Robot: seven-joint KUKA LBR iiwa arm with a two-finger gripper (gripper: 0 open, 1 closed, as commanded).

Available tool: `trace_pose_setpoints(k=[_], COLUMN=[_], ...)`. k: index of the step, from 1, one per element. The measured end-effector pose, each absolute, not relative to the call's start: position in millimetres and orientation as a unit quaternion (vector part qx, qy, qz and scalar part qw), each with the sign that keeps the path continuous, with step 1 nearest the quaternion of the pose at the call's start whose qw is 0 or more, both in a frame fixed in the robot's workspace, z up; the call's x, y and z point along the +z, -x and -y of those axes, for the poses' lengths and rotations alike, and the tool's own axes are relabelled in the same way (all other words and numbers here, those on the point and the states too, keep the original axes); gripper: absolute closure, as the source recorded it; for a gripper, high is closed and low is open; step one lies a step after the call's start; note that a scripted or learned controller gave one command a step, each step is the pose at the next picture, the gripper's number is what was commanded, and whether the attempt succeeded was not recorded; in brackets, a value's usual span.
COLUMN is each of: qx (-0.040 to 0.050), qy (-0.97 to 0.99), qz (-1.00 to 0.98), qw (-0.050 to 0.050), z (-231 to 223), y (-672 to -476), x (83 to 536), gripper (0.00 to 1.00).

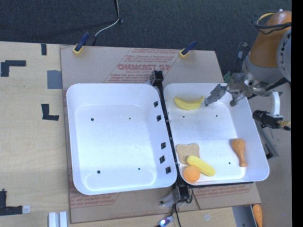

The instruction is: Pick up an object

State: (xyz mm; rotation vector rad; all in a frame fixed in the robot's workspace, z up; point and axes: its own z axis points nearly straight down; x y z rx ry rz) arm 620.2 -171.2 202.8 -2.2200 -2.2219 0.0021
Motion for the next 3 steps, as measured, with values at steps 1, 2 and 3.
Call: trace_pose_setpoints(k=[1, 2, 3], qx=[0.0006, 0.0008, 0.0007], qy=[0.706, 0.706, 0.706], qz=[0.708, 0.708, 0.709], qw=[0.0, 0.0, 0.0], z=[171, 170, 170], y=[-620.5, -620.7, -621.0], x=[213, 222, 232], gripper=[1.0, 1.0, 1.0])
